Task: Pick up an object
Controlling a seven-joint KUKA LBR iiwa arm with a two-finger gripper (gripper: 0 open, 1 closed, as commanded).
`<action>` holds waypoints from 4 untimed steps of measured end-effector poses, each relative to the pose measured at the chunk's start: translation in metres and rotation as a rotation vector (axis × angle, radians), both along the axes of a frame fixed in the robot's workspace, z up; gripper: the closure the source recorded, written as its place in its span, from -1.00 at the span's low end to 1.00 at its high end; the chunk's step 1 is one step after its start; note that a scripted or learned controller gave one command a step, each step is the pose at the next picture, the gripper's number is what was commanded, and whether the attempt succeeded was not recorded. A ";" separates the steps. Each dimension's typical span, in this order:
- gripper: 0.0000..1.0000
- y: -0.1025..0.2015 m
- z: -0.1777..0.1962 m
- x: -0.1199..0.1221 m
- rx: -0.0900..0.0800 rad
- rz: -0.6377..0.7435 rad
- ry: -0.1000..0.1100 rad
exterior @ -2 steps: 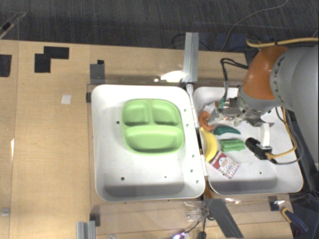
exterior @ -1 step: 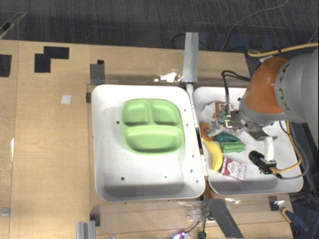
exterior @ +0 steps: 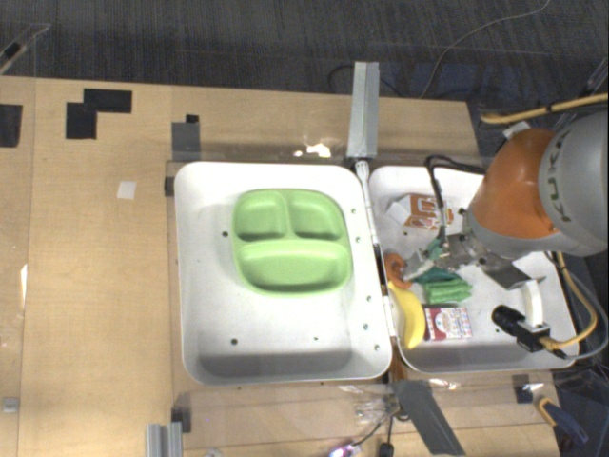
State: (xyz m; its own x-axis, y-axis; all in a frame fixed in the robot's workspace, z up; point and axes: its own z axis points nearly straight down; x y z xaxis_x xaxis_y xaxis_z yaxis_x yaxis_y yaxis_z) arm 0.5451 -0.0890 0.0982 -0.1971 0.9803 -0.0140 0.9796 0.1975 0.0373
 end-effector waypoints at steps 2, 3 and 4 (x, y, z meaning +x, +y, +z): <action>-1.00 -0.014 -0.002 0.048 0.007 -0.125 0.011; -1.00 -0.005 -0.001 -0.017 0.011 -0.202 0.005; -1.00 0.000 0.000 -0.046 0.008 -0.168 -0.003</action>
